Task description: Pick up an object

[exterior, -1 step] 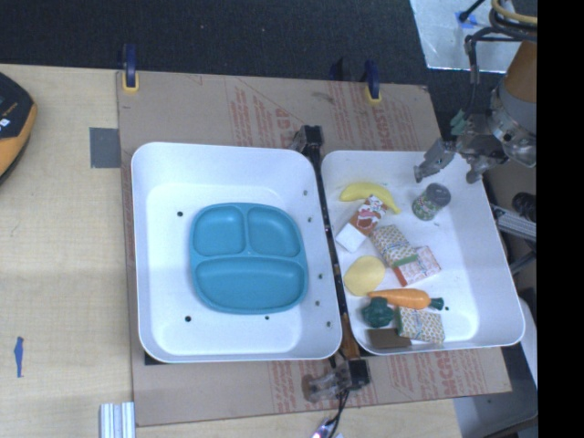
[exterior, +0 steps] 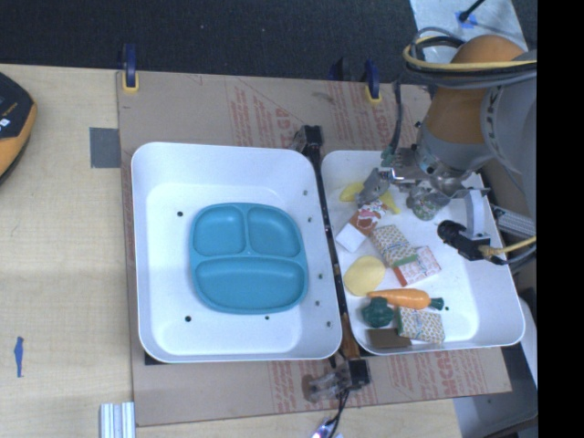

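Observation:
The right bin (exterior: 484,322) holds several small toy foods: a carrot (exterior: 401,298), a yellow round piece (exterior: 364,274), a patterned packet (exterior: 391,243), a white block (exterior: 350,238), a green piece (exterior: 376,314), a red and white item (exterior: 369,215) and a yellow banana-like piece (exterior: 353,191). My gripper (exterior: 373,188) hangs low over the bin's far left part, just above the red and white item and beside the yellow piece. Its fingers (exterior: 370,191) look apart with nothing between them.
The left bin (exterior: 151,254) carries a blue divided plate (exterior: 248,257). The arm's wrist and cables (exterior: 456,144) cover the right bin's far right corner. A black clip (exterior: 311,138) sits at the bins' far junction. A yellow and black device (exterior: 14,121) lies at the bench's left edge.

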### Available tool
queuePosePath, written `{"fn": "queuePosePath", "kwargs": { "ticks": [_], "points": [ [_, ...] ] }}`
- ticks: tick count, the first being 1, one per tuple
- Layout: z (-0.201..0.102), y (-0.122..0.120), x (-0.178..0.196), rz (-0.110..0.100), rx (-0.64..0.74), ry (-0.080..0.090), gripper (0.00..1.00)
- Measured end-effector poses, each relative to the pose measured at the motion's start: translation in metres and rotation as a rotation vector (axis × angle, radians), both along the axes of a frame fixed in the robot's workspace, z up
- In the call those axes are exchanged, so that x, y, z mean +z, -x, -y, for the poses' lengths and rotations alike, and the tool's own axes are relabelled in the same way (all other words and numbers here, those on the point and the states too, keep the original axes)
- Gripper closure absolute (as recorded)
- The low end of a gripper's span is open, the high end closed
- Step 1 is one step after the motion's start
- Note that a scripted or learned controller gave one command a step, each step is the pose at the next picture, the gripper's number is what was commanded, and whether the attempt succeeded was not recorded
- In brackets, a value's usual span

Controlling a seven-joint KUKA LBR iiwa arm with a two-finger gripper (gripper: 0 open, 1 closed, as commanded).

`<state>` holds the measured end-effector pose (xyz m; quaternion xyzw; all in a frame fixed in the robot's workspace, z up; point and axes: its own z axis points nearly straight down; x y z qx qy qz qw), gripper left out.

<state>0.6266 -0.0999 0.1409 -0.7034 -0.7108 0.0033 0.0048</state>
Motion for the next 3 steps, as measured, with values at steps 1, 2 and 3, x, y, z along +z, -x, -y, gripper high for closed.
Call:
{"fn": "queuePosePath", "kwargs": {
  "ticks": [1, 2, 3],
  "points": [
    [0.009, 0.045, -0.031, 0.029, -0.004, 0.003, 0.00],
    [0.025, 0.101, -0.036, 0.051, -0.008, 0.006, 0.00],
    [0.010, 0.061, -0.037, 0.026, -0.005, 0.009, 0.00]
  ]
}}
